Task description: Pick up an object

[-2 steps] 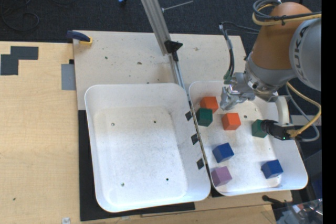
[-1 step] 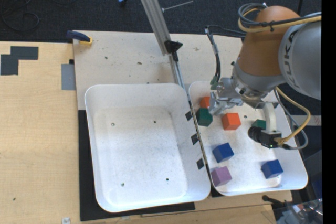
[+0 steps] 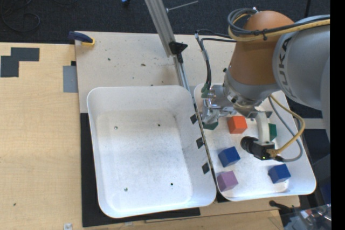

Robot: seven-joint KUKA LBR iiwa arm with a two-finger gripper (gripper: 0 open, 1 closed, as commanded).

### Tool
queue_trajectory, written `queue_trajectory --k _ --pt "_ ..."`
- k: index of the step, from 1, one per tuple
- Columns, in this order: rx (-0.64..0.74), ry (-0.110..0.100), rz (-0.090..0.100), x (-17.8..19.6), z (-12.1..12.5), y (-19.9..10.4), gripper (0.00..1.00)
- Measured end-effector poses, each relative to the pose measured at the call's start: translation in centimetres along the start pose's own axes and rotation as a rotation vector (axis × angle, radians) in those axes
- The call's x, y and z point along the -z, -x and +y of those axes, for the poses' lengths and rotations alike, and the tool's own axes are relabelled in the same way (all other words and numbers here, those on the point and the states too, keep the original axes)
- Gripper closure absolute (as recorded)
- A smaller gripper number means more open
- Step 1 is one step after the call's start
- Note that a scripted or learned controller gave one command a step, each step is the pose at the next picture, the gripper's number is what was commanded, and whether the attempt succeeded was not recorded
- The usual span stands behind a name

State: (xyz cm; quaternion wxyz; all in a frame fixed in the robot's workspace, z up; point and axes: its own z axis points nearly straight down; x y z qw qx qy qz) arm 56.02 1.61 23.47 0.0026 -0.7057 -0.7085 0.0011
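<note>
Your hand (image 3: 209, 109) hangs low in the right bin (image 3: 253, 185), directly over a dark green piece (image 3: 211, 125), so this looks like the reach-and-grasp step. Whether it is released or clenched, you cannot tell (the wrist hides it). The orange cube (image 3: 237, 124) sits just beside the hand. Next you need 1 confirmed grip, then a straight lift.

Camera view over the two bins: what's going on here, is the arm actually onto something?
The KUKA arm reaches over the right bin, with its gripper low by that bin's left wall. A dark green piece lies right at the gripper, but a grasp cannot be confirmed. An orange cube sits just beside it. A blue cube, a purple cube and a second blue cube lie nearer the front, apart from the gripper.
</note>
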Motion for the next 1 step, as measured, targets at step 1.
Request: queue_trajectory --k 1 --pt "0.001 0.000 0.000 0.62 -1.05 -4.94 1.00"
